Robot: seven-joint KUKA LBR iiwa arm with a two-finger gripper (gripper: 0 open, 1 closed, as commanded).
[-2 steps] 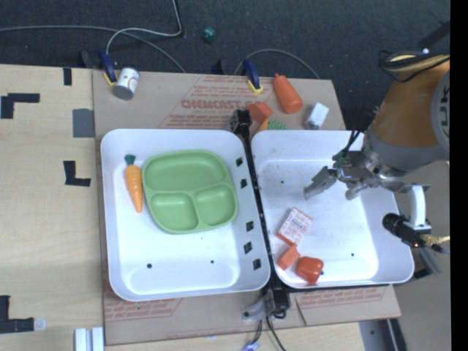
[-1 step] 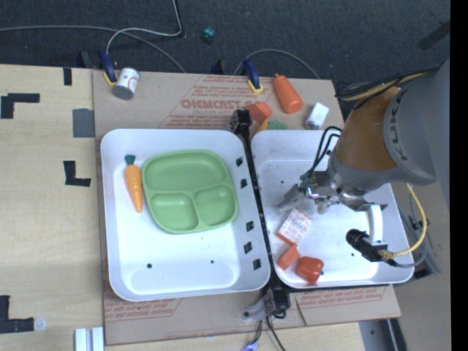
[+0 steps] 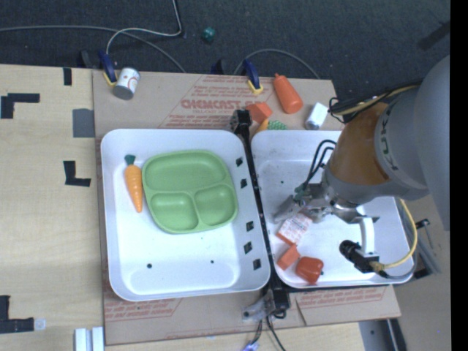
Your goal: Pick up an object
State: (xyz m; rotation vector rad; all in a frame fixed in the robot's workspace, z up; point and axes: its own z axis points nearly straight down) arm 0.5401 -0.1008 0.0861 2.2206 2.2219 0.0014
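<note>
1. While the grey arm with its orange band (image 3: 362,152) reached in from the right of the frame, its two-finger gripper (image 3: 298,209) hung low over the middle of the right white bin (image 3: 278,152); whether the gripper was wide, narrow or holding anything could not be told.
2. Nearest the lower edge of the frame, in the lower left corner of that bin, a red rounded plastic piece (image 3: 309,269) lay just beside a small orange-red block (image 3: 287,256).
3. Just above them, a small white packet with red print (image 3: 294,229) lay flat on the bin floor, directly beside the gripper's tip.
4. In the left white bin (image 3: 117,218), a light green divided plastic tray (image 3: 190,190) sat in the upper half, and an orange toy carrot with a green top (image 3: 133,183) lay just left of it.
5. Farther up, on the brown cardboard (image 3: 197,104) behind the bins, lay an orange bottle-shaped toy (image 3: 287,93), a small orange block (image 3: 261,112), a white cube (image 3: 317,115) and, toward the upper left, a small white-and-silver can (image 3: 126,82).
</note>
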